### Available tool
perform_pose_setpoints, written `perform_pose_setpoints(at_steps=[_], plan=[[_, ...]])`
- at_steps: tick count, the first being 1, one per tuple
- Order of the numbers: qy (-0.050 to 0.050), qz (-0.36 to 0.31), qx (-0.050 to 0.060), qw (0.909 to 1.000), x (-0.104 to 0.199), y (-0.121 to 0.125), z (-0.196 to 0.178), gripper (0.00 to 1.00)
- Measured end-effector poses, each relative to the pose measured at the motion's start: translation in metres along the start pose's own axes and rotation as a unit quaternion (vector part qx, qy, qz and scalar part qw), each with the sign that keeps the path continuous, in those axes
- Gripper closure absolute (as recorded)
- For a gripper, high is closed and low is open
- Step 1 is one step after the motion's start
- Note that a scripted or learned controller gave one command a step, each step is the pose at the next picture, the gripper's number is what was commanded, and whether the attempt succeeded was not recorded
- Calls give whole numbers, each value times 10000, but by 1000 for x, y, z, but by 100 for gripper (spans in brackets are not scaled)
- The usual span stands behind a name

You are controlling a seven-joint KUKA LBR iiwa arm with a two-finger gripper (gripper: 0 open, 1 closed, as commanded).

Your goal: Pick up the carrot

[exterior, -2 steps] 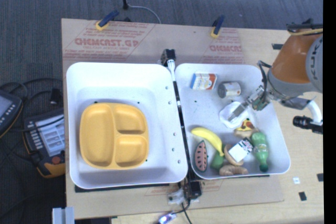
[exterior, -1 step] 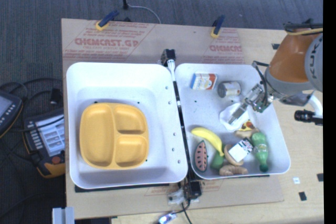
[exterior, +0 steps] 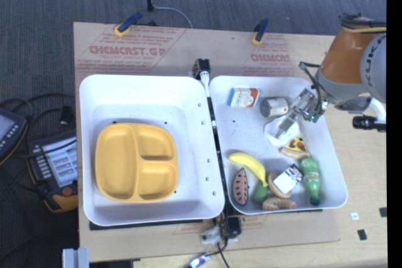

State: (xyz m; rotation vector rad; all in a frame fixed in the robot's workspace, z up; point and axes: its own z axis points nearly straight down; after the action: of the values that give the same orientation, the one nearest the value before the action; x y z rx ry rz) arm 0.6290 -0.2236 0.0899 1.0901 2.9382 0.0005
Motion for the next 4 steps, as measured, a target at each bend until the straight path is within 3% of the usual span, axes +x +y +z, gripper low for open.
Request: perform_pose_setpoints(at_steps=[1,2,3,4], plan=[[-32,-2569,-32,9664,19,-7,-1,0],[-64,-4050,-53,9143,72,-56,-3,0],[25,-5647,-15,8253,86,-73,-59,0],[3,-6142,-9,7891,93,-80,-236,0]])
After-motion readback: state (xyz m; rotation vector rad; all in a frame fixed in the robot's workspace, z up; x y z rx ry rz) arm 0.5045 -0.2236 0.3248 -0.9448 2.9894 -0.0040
